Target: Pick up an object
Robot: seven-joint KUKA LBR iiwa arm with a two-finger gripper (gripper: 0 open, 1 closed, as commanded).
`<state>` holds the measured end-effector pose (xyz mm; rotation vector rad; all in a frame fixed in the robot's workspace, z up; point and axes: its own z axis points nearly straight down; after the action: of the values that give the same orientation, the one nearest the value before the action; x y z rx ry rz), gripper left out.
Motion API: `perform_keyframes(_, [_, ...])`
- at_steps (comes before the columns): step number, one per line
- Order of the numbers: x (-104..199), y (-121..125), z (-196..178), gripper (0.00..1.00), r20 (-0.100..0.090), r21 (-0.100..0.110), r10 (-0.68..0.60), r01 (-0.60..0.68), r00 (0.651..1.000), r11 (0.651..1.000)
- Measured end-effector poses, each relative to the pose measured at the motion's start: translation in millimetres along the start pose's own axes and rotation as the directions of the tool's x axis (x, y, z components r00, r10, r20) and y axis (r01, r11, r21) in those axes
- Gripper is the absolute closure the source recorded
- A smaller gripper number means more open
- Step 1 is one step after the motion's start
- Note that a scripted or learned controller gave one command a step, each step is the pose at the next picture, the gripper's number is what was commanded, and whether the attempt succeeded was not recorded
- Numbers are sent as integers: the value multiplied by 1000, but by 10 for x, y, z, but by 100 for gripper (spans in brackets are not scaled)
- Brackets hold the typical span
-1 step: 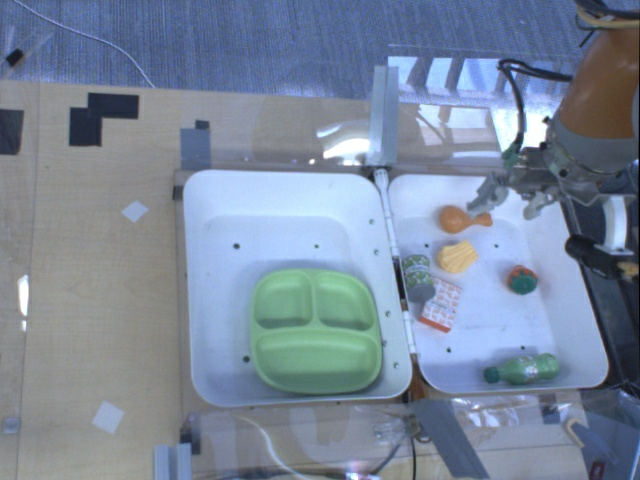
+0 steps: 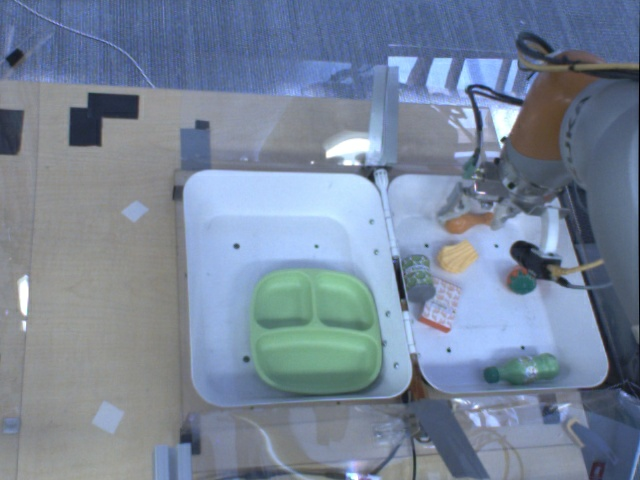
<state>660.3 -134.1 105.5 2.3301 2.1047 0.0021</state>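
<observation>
Standing by the bench, here's how it looks going left to right. The left shallow white bin (image 2: 210,268) just has a light green plastic divided plate (image 2: 316,330) sitting toward its near side, nothing happening there.

Right of the divider, in the right shallow white bin (image 2: 580,363), there's a small green-and-grey can (image 2: 416,277) lying close to the left wall, with a flat white-and-red printed packet (image 2: 440,306) just beside it on the near side. A bit farther in sits a pale yellow ridged toy that looks like a corn cob (image 2: 458,257). Down at the near edge is a green plastic bottle lying on its side (image 2: 522,370). Over toward the right wall there's a small dark-and-green round thing (image 2: 522,281), too small for me to name.

The action is at the far end of that bin: the two-finger gripper (image 2: 478,206) is down low over a small orange oblong toy (image 2: 469,223), which lies just past the yellow one. The metal fingers look spread, straddling it or right at it, and I can't say they've closed on it.

So I'd call this the grasp step, reach done and pick not made. The next move would need the fingers to close squarely around the orange piece, then a straight lift, since it's small and rounded and could squirt out sideways.
</observation>
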Motion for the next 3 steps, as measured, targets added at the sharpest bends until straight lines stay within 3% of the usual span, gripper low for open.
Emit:
perform_keyframes(1, [2, 2, -125, 100, 0, 4, -3, 3, 1000, 1000])
perform_keyframes(2, [689, 34, -822, 100, -2, -5, -14, 14, 1000, 1000])
perform_keyframes(3, [244, -289, -58, 100, 0, -1, -40, 40, 999, 999])
